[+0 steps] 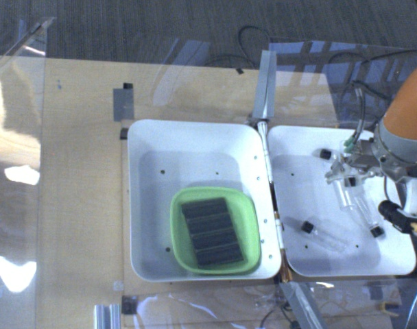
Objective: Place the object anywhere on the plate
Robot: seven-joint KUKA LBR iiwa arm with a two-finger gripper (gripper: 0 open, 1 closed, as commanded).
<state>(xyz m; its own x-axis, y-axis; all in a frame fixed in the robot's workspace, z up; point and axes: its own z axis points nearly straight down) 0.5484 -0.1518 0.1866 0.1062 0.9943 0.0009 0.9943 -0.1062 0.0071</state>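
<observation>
Wooden bench [71,204], unlabelled green plate [246,214]

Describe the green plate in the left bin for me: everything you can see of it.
The green plate is a light green, rounded-square dish with a raised rim, plastic by its look. It lies flat in the left bin, toward its near right corner, turned slightly askew. A dark ribbed rectangular block rests on it, covering most of its middle.
</observation>
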